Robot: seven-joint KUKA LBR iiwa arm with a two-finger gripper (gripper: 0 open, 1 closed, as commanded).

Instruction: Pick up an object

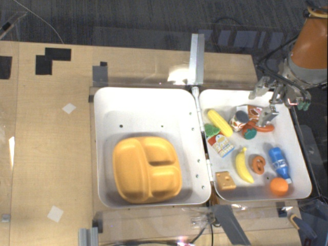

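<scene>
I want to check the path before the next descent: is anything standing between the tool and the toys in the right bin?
Nothing visible does. The tool hangs at the right white bin's far side, directly over the small red toy and beside the yellow corn cob.

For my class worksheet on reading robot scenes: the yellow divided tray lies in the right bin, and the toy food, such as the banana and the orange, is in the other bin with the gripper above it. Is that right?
Not quite. The camera view shows the yellow divided tray in the left bin, not the right. The rest holds: the banana and the orange lie in the other bin, the right bin, with the gripper above it.
</scene>
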